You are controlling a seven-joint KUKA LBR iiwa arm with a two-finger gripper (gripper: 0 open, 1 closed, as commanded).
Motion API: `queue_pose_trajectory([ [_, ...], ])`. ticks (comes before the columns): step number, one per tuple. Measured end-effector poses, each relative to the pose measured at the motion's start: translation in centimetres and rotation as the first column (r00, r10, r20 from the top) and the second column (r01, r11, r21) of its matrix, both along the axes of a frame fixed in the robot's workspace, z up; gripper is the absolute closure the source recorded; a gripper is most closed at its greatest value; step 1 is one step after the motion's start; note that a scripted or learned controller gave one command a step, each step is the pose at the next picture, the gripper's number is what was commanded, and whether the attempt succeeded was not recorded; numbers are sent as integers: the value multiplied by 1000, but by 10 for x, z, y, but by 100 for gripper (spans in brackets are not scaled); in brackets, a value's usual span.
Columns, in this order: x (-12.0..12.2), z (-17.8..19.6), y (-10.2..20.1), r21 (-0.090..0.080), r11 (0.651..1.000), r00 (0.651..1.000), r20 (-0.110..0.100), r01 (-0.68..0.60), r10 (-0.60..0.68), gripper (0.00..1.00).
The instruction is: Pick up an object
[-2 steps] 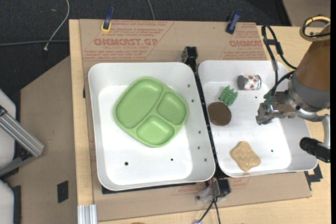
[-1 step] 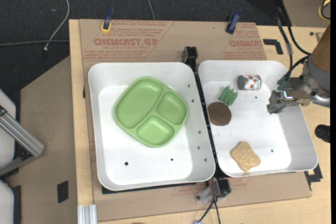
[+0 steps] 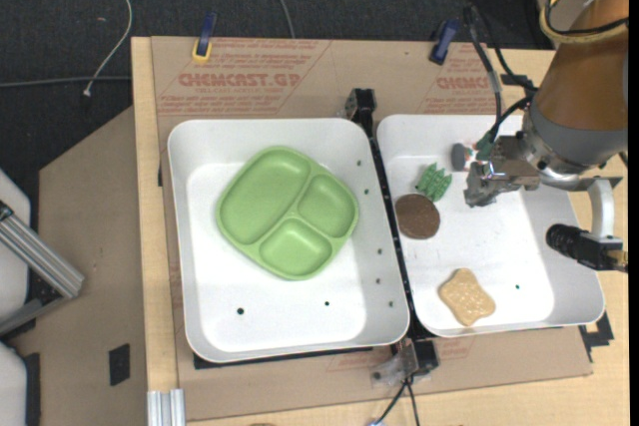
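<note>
- Left bin (image 3: pixel 200 314): one green divided plate (image 3: pixel 288 212) is seen lying flat near its middle.
- Right bin (image 3: pixel 529 299): a brown disc (image 3: pixel 417 216), a tan biscuit (image 3: pixel 466 297) and a small green toy (image 3: pixel 433 182) are found, all apart.
- Gripper (image 3: pixel 481 185) is poised over the right bin, beside the toy; nothing is held. Finger spread cannot be told.
- Arm (image 3: pixel 584 85) is cut off at the frame's right.

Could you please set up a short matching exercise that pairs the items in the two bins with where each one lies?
Things:
1. green divided plate
2. small green toy
3. brown disc
4. tan cracker-shaped piece

Places:
A. near front edge of the right bin
B. right bin, by the divider between bins
C. middle of the left bin
D. right bin, just behind the brown disc

Pairs: 1-C, 2-D, 3-B, 4-A
</note>
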State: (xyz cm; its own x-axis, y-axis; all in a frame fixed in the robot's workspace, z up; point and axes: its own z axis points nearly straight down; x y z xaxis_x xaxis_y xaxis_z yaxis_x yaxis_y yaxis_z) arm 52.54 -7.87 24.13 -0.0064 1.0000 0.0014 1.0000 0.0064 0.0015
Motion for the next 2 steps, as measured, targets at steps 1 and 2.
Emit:
queue_pose_trajectory([
  [1, 28, -5, 58, 0, 1000, 1000, 0, -1, 1, 100],
  [2, 46, 2, 112, 1, 1000, 1000, 1, -1, 1, 100],
])
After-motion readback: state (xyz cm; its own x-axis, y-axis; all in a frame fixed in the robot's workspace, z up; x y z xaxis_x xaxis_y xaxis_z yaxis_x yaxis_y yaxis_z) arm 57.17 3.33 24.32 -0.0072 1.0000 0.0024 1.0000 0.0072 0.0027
